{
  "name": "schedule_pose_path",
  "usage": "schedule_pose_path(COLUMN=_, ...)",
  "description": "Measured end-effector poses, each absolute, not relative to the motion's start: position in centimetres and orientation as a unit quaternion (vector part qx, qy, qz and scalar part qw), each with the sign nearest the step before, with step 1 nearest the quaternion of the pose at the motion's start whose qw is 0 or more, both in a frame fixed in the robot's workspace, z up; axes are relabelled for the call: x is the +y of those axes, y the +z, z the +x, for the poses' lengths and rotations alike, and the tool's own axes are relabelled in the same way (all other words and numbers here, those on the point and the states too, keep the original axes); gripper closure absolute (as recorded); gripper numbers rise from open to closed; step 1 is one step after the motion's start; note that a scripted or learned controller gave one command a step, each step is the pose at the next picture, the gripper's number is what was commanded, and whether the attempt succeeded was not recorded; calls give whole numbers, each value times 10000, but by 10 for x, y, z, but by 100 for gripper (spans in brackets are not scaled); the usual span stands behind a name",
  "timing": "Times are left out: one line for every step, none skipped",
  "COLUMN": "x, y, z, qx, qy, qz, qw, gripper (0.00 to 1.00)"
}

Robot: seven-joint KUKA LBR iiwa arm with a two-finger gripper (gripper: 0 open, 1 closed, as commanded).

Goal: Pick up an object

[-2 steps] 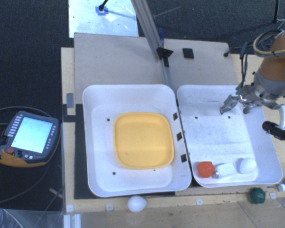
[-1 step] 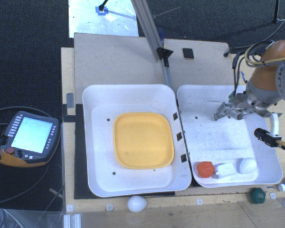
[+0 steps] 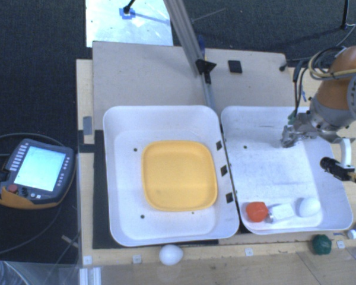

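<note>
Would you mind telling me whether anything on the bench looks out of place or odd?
Two things lie outside the bins: a white egg-shaped object on the bench just below the left bin, and a dark green ball past the right bin's lower right corner. Inside, the yellow plate sits squarely.

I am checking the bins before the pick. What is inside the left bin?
The left bin holds one yellow square plate, lying flat near its middle. Whatever may lie under the plate is covered.
</note>
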State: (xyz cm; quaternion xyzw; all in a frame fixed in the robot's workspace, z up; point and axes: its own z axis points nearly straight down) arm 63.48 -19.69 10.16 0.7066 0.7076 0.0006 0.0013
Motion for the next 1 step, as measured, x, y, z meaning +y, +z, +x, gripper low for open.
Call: schedule_pose_path(x=-198, y=165, z=635, qx=7073, qy=13, qz=7069, qw=22, gripper=100)
